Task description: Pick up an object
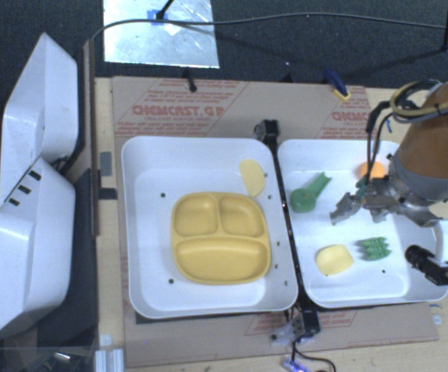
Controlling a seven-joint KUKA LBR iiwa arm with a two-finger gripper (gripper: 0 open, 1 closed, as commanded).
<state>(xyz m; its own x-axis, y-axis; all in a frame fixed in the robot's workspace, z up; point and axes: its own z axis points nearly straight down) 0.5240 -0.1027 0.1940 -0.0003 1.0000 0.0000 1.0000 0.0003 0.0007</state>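
The right bin (394, 289) holds a dark green bottle-shaped toy (309, 192), a pale yellow rounded piece (334, 260), a small green ridged piece (373, 248) and an orange piece (371, 170) partly hidden behind the arm. My gripper (358, 213) hangs over the middle of this bin, right of the dark green toy and above the small green piece. Its fingers stand apart, open, with only white bin floor showing between them.
In the left bin (143, 231) lies a yellow divided plate (221, 236), with a pale yellow oval piece (253, 177) at its far right corner. A black clamp (267, 129) sits on the ridge between the bins. The arm's orange wrist (439, 134) covers the right bin's far corner.
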